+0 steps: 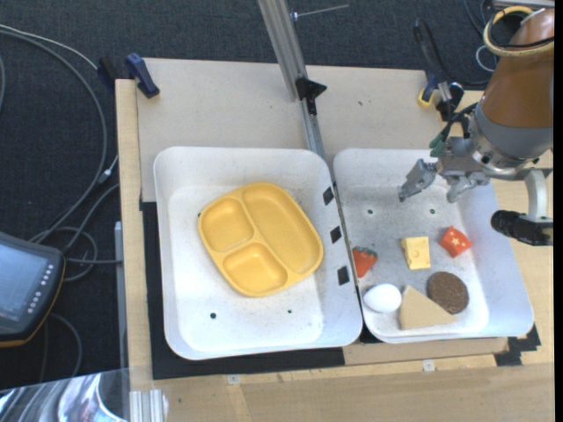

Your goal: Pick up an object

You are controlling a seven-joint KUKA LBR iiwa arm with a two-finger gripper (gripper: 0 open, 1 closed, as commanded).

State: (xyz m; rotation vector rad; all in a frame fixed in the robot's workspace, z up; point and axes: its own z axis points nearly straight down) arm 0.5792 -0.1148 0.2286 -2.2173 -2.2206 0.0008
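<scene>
The right bin [387,176] holds several small items: a red strawberry-like piece [364,259], a yellow cheese cube [416,252], an orange-red piece [454,242], a white egg [382,298], a brown round cookie [447,292] and a tan wedge [426,313]. My gripper [437,182] hangs over the far part of the right bin, above and beyond these items. Its two fingers [416,181] are spread apart with nothing between them.
The left bin [176,236] holds a yellow three-compartment plate [259,236]. A metal pole [286,33] rises from behind the bins. Clamps sit at the bench's far corners. Cables and a tablet lie on the floor to the left.
</scene>
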